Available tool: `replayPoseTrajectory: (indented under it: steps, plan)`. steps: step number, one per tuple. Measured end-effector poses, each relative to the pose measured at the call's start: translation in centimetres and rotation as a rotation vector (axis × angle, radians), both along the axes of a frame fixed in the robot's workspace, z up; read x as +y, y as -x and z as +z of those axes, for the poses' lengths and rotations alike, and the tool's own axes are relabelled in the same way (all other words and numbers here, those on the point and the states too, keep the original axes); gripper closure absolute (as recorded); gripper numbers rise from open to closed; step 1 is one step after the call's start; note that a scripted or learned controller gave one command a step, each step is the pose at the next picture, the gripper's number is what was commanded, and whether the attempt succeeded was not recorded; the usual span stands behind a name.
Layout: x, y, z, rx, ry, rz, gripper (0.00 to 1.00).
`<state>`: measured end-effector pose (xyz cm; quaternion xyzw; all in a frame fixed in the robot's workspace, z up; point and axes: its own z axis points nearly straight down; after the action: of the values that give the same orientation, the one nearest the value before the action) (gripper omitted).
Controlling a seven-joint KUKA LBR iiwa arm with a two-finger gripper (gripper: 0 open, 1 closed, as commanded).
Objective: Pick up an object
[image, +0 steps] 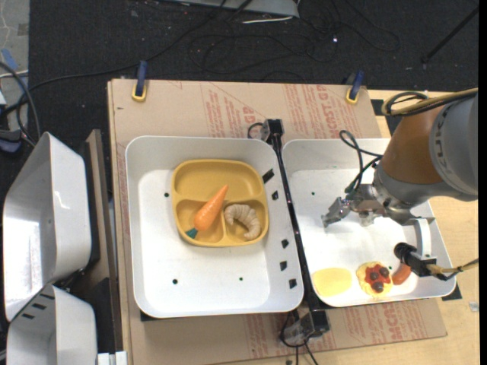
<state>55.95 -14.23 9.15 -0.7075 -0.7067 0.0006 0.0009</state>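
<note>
Pincer (335,213) mid-right, spread, empty; lower straight onto yellow disc (332,281) at lower right, then pinch

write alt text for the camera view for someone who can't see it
A grey robot arm's pincer hovers in the right bin, above a yellow disc. The left bin bears a yellow tray with a carrot.

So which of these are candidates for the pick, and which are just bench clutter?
Candidates: carrot, shrimp, yellow disc, small pizza, orange piece.
Clutter: yellow divided plate, clamps, cables.
</note>
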Motion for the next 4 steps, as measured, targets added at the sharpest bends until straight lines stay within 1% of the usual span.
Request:
replayPoseTrajectory:
  steps: [1,2,3,4]
  plan:
    - [0.0,0.0,1.1,-0.002,0.001,-0.001,1.0]
    - [0.0,0.8,6.7,-0.005,0.001,-0.001,1.0]
    - [0.2,0.3,11.1,-0.007,0.002,0.004,1.0]
    - [0.2,0.4,17.5,-0.009,0.003,0.005,1.0]
